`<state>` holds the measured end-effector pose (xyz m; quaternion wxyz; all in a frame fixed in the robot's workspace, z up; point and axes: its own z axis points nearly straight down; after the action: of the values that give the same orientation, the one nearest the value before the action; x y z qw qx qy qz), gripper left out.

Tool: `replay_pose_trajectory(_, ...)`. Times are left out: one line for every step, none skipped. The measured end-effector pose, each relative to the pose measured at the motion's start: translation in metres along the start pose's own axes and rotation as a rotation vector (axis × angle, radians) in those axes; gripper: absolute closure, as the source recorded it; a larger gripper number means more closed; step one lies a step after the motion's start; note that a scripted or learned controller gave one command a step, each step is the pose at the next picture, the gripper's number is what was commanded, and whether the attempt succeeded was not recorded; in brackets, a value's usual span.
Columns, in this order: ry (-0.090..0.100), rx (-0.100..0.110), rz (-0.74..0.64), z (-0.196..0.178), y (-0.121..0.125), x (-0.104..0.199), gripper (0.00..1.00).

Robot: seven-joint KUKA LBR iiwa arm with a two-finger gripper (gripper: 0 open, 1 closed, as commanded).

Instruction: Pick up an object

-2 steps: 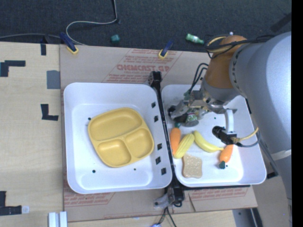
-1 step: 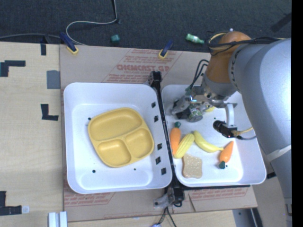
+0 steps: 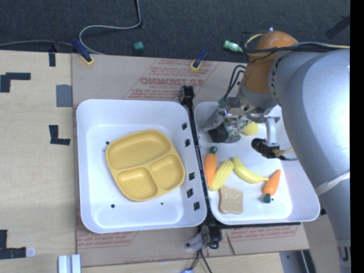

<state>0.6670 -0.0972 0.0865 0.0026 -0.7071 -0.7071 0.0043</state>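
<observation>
Toy food lay in the right bin [image 3: 296, 209], right of centre in the frame. A yellow banana [image 3: 248, 172] curved across the middle of that bin. Just left of it sat a corn cob [image 3: 221, 174], pale yellow, tilted, touching an orange carrot [image 3: 210, 167] with a green tip that lay along the bin's left wall. A second, smaller carrot [image 3: 272, 184] lay toward the lower right, its green end pointing down. A tan slice of bread [image 3: 231, 200] rested below the corn, near the bin's front edge. A small yellow piece [image 3: 250, 129], shape unclear, showed at the upper part of the bin beside the gripper.

The gripper [image 3: 226, 127] hung low over the upper left corner of the right bin, dark and cluttered with cables; whether it was clenched or released could not be told, and nothing was seen between its tips. The grey arm [image 3: 318, 107] filled the right side of the frame, the orange band [image 3: 267, 50] above.

The left bin [image 3: 91, 209] held a yellow three-part tray [image 3: 145, 164].

Red print on the cardboard [image 3: 142, 78] under the bins read roughly "CHEMCAST", partly legible. Two blue-and-yellow clamps [image 3: 199, 60] pinned its top edge.
</observation>
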Motion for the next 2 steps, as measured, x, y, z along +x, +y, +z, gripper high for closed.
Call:
replay_pose_trajectory(-0.001, 0.000, 0.000, 0.0000, 0.0000, 0.0002, 0.00)
replay_pose_trajectory(0.000, 0.000, -0.001, 0.0000, 0.0001, -0.0005, 0.00)
